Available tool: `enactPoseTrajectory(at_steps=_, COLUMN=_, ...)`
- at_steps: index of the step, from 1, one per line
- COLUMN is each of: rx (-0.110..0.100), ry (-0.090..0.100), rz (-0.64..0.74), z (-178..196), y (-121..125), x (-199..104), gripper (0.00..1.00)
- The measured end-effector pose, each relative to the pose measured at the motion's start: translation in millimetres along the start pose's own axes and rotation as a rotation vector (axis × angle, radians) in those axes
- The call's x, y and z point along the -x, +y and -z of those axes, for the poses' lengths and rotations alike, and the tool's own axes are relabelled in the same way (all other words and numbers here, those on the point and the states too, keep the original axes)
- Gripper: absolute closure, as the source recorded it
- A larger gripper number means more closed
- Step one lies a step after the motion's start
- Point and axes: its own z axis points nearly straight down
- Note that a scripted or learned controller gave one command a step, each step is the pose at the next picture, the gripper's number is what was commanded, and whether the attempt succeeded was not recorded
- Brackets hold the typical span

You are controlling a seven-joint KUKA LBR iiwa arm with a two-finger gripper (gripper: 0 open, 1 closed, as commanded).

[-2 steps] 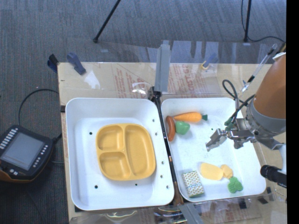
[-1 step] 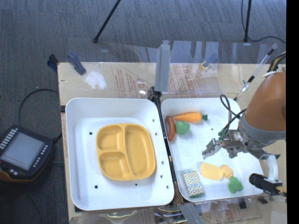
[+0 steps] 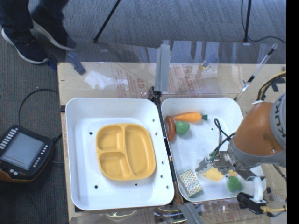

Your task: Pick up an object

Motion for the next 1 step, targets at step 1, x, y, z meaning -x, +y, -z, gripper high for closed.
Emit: enactPoseTrajectory(at_steps=1, rx=0.001, ry=0.013, rz=0.278, z=0.8, y=5.7, x=45.8, gripper=0.00)
